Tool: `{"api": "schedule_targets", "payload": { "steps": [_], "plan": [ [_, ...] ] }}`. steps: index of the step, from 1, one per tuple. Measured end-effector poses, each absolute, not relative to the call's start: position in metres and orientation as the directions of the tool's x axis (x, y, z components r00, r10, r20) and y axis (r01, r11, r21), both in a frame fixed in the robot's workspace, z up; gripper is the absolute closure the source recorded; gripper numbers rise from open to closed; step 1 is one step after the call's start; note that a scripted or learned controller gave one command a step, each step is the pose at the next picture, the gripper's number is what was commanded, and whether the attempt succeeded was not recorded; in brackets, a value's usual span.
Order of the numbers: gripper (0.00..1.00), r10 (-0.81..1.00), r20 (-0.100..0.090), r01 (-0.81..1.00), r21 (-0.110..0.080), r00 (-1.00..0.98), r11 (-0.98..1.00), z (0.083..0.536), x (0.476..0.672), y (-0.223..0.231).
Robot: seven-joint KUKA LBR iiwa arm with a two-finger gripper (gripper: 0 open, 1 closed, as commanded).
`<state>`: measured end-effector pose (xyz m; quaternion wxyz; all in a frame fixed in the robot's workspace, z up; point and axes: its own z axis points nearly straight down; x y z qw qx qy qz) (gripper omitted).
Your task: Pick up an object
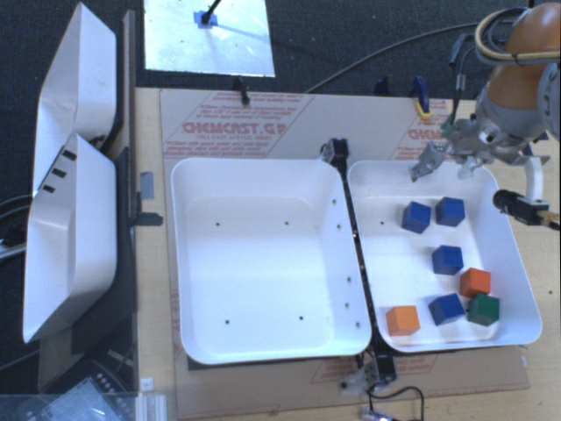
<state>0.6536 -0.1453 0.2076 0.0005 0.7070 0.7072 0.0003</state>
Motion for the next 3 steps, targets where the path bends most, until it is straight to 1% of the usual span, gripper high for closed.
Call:
{"api": "schedule_targets", "payload": {
  "steps": [1, 2, 3],
  "plan": [
    [0.0, 1.0, -0.002, 1.0, 0.01, -0.002, 0.002, 0.108, 0.637, -0.156],
    [0.0, 1.0, 0.001, 1.0, 0.0, -0.003, 0.003, 0.086, 0.63, -0.124],
    [1.0, 1.0, -0.001, 1.0, 0.003, 0.0, 0.0, 0.098, 0.63, -0.126]
  ]
}}
